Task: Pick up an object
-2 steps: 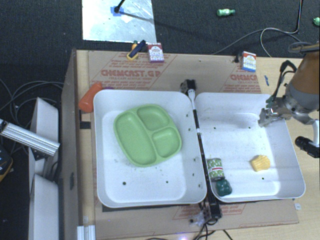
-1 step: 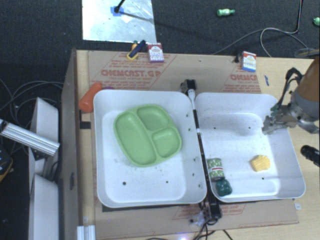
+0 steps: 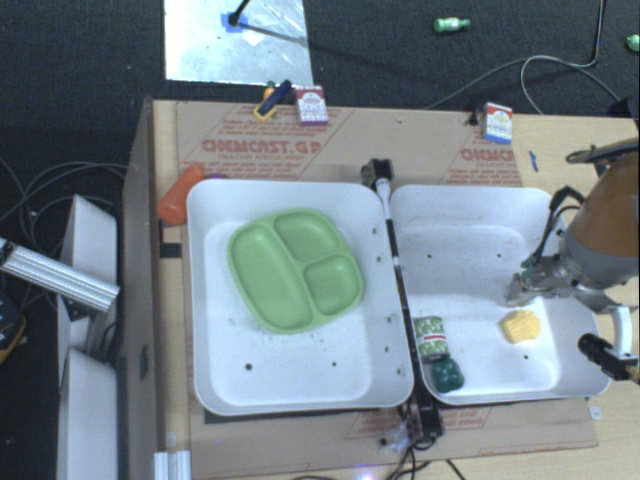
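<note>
Two shallow white bins sit side by side on a brown bench, seen from above at a slant. The left bin (image 3: 215,368) holds a pale green divided plate (image 3: 294,269) with three compartments, lying flat near the bin's middle. The right bin (image 3: 470,223) holds three small things toward the lower part of the frame: a yellow lumpy object (image 3: 521,325) at lower right, a small can with a green and white label (image 3: 430,336) against the bin's left wall, and a dark green object (image 3: 446,373) just below the can, touching or nearly touching it. The grey arm with its orange band (image 3: 610,223) enters from the right edge. Its gripper (image 3: 527,284) sits low in the right bin, just above and beside the yellow object; nothing is visibly between the fingers, and their spread cannot be told.
</note>
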